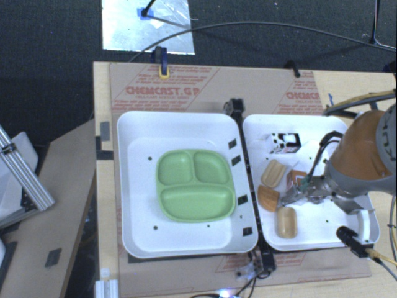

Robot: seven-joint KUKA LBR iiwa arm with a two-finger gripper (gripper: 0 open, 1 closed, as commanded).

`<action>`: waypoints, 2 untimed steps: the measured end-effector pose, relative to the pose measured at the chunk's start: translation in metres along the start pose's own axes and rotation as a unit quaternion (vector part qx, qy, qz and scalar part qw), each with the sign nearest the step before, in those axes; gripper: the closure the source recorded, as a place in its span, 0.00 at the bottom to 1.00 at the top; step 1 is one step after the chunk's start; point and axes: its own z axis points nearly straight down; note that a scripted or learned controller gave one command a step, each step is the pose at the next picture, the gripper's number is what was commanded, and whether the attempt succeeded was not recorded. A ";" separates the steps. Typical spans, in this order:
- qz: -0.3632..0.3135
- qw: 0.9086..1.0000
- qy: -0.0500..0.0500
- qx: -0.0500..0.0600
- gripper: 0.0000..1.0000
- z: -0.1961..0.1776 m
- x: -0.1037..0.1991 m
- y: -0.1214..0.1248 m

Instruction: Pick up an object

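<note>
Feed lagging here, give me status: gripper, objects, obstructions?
Gripper low in right bin, among wooden blocks. Grip unconfirmed. Green divided plate in left bin, apart.

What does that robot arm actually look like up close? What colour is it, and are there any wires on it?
The arm is bulky and rounded, with an orange band above a grey wrist section. A thin dark cable loops along its side toward the gripper, a small metallic grey piece with slim parts at its tip. A white bracket with a black knob hangs below the wrist.
</note>
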 end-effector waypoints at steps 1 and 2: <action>0.000 1.000 -0.001 -0.002 1.00 -0.013 0.000 0.002; -0.002 1.000 -0.002 -0.002 1.00 -0.055 0.000 0.001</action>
